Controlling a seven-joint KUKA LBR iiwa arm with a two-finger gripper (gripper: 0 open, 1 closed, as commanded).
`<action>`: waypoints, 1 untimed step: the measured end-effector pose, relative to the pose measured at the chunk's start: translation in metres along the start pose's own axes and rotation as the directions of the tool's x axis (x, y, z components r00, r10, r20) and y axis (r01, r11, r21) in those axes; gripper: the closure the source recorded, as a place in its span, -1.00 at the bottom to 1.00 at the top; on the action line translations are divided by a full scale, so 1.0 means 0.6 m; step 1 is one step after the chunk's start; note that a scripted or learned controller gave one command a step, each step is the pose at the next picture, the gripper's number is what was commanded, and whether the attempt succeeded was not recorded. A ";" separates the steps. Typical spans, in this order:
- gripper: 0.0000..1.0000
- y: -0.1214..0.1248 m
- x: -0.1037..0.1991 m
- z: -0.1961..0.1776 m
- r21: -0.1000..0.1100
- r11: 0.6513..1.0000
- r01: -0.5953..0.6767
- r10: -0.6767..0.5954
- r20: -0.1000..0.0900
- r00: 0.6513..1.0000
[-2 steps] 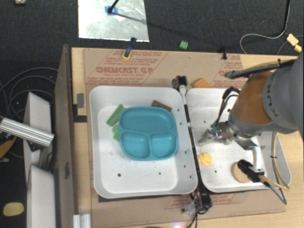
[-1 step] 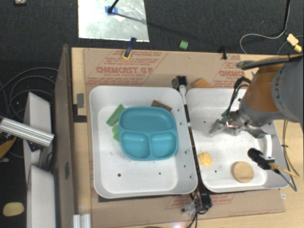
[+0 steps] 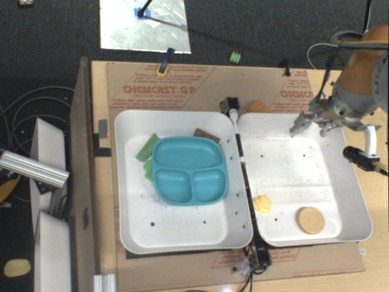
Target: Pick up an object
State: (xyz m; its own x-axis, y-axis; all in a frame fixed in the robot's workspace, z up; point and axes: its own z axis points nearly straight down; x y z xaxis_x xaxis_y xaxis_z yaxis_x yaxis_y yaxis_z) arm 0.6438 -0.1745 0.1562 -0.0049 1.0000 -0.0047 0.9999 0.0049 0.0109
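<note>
My gripper (image 3: pixel 310 126) hangs over the far right corner of the right bin (image 3: pixel 346 187), open, with nothing between its fingers. Well toward the front of that bin lie a small yellow lump (image 3: pixel 262 204) by the left wall and a tan round disc (image 3: pixel 311 219). In the left bin (image 3: pixel 130 224) a blue divided plate (image 3: pixel 189 170) rests on top of green pieces (image 3: pixel 146 149), and a brown block (image 3: pixel 206 135) pokes out behind it.
A black divider (image 3: pixel 239 157) runs between the two bins. An orange scrap (image 3: pixel 258 106) lies on the cardboard just behind the right bin. Cables and a metal rail (image 3: pixel 33 169) sit off the bench to the left.
</note>
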 end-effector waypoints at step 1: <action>-1.00 -0.086 0.077 0.123 0.015 1.000 -0.002 0.002 -0.008 1.000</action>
State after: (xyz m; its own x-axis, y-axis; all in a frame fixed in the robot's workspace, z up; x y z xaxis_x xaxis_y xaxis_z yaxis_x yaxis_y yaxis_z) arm 0.5929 -0.1288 0.0814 -0.0030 1.0000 0.0028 1.0000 0.0030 -0.0045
